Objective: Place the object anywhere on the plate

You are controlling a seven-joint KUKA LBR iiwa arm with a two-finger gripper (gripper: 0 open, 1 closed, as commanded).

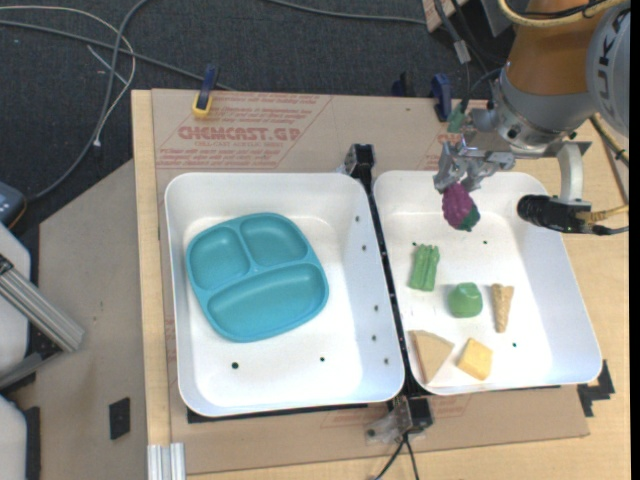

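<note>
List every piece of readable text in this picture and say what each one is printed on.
"CHEMCAST GP" in red, on the brown board under the bins; the letters are soft, so the reading is likely, not sure.
Smaller red lines below it on the same board: too blurred to read.
"UK", part of a cut-off word, on the grey arm at the right edge.

2 white bins (190, 268), 1 teal plate (258, 275), 6 toy foods (459, 207).

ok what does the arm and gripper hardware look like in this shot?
The arm is grey with a broad orange band above the wrist and dark lettering partly visible on its right side. The gripper is small, grey metal with teal accents. A black cable loops behind the arm near the top.
</note>
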